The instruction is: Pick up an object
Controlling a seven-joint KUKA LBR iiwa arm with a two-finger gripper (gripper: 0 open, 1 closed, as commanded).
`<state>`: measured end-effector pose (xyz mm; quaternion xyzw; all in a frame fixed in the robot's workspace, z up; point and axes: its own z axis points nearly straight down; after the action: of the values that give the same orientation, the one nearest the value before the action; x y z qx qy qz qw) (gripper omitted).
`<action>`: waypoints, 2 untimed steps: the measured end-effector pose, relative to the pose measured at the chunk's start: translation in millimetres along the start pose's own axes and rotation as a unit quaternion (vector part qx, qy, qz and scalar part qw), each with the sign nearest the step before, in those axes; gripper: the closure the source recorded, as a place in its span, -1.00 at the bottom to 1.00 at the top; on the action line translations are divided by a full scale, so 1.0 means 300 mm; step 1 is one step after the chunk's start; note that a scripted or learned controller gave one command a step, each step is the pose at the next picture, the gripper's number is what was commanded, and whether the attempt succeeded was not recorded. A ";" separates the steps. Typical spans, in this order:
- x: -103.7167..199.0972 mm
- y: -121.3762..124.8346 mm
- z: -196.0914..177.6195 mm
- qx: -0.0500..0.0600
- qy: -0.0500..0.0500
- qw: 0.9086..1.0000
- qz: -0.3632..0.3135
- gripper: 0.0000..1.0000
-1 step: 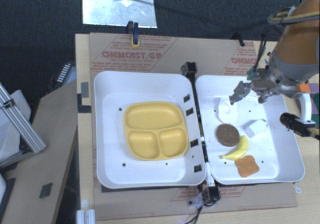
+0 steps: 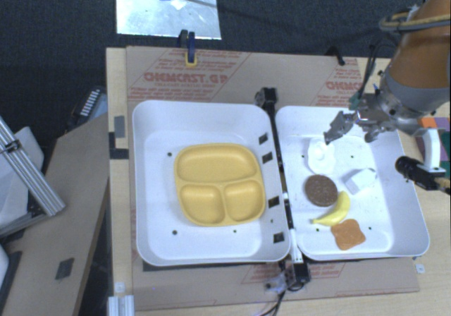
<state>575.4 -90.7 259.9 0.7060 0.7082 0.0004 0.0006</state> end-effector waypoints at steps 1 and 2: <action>0.002 -0.025 0.150 0.001 0.000 1.000 0.001 -1.00; 0.005 -0.057 0.309 0.002 0.001 1.000 0.001 -1.00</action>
<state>558.5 -89.3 167.1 0.7066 0.7077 -0.0008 -0.0013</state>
